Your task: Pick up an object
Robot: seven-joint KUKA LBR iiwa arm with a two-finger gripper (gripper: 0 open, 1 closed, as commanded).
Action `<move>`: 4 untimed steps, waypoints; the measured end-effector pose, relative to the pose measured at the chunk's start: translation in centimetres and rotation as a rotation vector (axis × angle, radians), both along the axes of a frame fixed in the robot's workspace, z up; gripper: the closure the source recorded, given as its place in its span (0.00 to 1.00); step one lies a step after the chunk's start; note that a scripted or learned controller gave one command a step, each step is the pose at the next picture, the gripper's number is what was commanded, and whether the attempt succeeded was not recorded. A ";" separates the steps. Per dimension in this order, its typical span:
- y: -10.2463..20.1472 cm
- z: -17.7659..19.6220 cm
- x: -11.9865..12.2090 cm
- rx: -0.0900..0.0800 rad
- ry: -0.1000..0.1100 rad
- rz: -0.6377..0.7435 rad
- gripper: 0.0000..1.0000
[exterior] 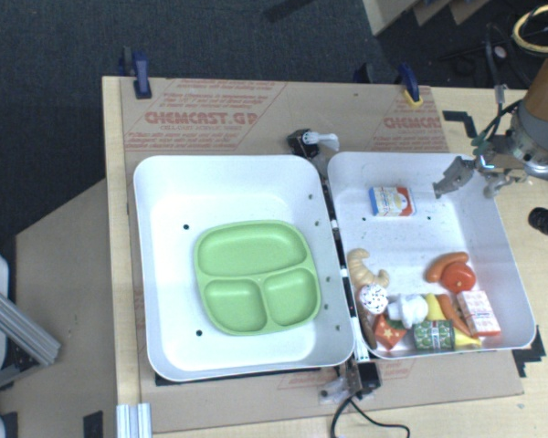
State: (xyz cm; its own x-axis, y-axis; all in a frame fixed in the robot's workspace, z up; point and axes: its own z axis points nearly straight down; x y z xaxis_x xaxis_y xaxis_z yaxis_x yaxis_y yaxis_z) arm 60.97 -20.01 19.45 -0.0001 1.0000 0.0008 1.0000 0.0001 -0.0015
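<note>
Camera view, jaws spread above right bin (493, 210), small carton (390, 200) lying well left of them

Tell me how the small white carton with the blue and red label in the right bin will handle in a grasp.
The small white carton with the blue and red label looks boxy and flat-sided, so probably stiff and unlikely to roll. It seems small, likely light. It lies alone on the right bin floor, so a push may just slide it.

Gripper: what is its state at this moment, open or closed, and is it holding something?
Gripper: open, holding nothing, above the right bin's far corner.
</note>
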 end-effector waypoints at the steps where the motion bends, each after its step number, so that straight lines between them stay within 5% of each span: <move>1: 0.4 -5.6 -6.8 0.003 0.008 -0.003 0.00; 2: 1.7 -11.3 -10.2 0.003 0.006 -0.001 0.00; 3: 1.5 -10.0 -9.9 -0.002 -0.004 -0.002 1.00; 4: 6.5 12.8 -12.1 -0.004 -0.018 0.005 1.00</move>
